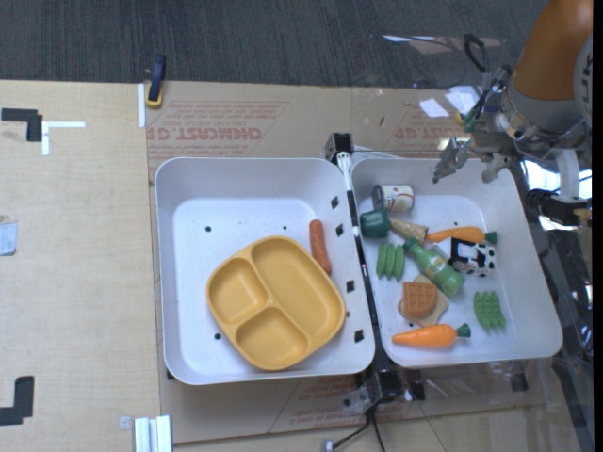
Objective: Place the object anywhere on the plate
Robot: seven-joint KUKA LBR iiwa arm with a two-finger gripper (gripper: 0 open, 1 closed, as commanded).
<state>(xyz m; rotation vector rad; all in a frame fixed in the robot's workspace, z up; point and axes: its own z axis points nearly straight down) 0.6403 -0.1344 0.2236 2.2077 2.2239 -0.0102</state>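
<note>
The plate, yellow with three compartments, lies tilted in the left bin, toward its near right corner, and nothing rests in any compartment, so the task is not yet met. A sausage lies on the bin floor just beside the plate's far right rim, apparently touching it but not on it.

Everything else that could be chosen sits in the right bin: a small can on its side at the far left edge, a green bottle slanting across the middle, pea pods beside the dividing wall, a waffle, two carrots, one along the near edge and one further back, a black-and-white cow, and a ridged green piece near the right edge. They lie jumbled, as though tipped in loose.

The gripper hangs above the far edge of the right bin, its fingers seemingly a little apart and with nothing between them, though glare there makes this uncertain. Poised so, it looks ready to descend on something in that bin.
</note>
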